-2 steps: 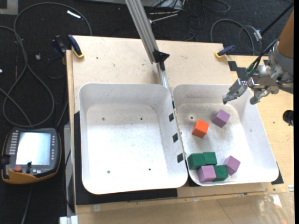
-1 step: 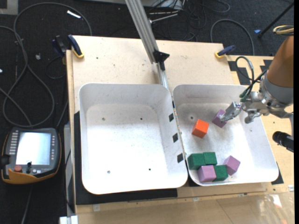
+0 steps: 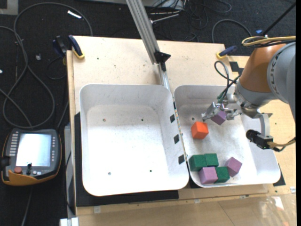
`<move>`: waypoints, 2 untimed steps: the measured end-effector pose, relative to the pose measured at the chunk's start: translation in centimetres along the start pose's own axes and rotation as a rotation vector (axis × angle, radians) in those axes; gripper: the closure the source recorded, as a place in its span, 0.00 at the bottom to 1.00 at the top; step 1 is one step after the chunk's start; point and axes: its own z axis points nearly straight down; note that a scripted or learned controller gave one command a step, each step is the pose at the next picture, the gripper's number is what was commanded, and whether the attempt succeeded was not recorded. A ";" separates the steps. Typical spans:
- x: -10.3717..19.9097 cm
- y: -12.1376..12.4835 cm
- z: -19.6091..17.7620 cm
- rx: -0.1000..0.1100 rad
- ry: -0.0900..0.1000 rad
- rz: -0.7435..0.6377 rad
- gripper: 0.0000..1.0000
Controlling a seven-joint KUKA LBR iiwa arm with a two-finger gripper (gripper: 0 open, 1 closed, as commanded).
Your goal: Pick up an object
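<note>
The hand [image 3: 220, 111] holds a small purple block [image 3: 218, 118] between its fingers, up above the right bin [image 3: 263, 171], near the orange block [image 3: 199, 130].

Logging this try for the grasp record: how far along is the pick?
Done: the hand has reached into the right bin and sits at a small purple block that appears to lie between its fingers. In hand: closing on that block; whether it is lifted I cannot tell. Left: raising it free. The orange cube and the green and purple blocks lie on the bin floor.
</note>
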 end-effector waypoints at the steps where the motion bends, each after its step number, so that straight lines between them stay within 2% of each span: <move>1: -0.1 1.6 0.3 -0.010 -0.005 0.002 0.00; 2: -2.4 3.0 0.6 -0.012 -0.008 -0.004 0.00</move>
